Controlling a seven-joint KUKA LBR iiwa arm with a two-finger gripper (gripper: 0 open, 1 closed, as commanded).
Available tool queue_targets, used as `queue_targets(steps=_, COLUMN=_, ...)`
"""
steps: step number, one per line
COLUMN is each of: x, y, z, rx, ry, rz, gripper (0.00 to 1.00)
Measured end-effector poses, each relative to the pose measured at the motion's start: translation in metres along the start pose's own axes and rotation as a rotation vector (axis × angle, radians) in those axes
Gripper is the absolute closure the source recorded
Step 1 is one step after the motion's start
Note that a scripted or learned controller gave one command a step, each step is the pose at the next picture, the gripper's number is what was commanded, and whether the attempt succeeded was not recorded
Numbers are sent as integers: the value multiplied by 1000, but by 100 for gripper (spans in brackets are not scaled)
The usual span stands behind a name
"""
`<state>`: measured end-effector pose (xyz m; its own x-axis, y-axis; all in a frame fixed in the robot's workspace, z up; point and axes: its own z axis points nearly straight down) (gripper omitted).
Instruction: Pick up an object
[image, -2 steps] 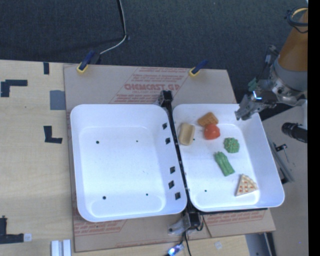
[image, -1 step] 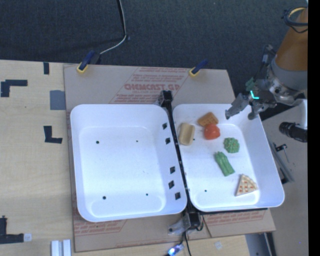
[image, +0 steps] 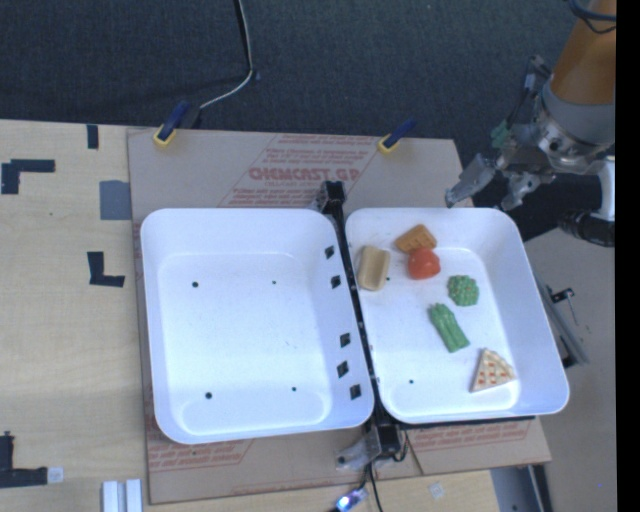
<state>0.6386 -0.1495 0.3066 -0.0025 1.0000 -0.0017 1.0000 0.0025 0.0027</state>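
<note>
1. Nearest the camera lay the pizza-slice toy (image: 491, 371), resting flat in the near right corner of the right bin (image: 530, 270), close to the rim.
2. Just beyond it sat a green asparagus-like piece (image: 448, 327) and a green broccoli-like lump (image: 462, 290), near each other but apart.
3. Farther back, a red tomato-like toy (image: 424, 263) touched or nearly touched an orange wedge (image: 414, 239), and a tan bread-like block (image: 373, 267) lay against the bin's left wall by the divider.
4. All six candidates were gathered in the right bin, probably because that side is the arm's source for picking; the left bin (image: 160, 300) appeared to serve as the drop side.
5. Outside the right bin's far right corner hung the gripper (image: 489, 183), raised above the bench and over no toy, likely a waiting or approach pose.
6. Its two fingers (image: 466, 187) were spread apart, with nothing between them and touching no object.
7. My judgement: no item had been chosen yet, and the spaced-out green pieces looked easier to grasp than the crowded red and orange pair.
</note>
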Motion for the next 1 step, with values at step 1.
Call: queue_targets(steps=1, x=0, y=-1, z=1, rx=3, ry=0, rz=1, gripper=0)
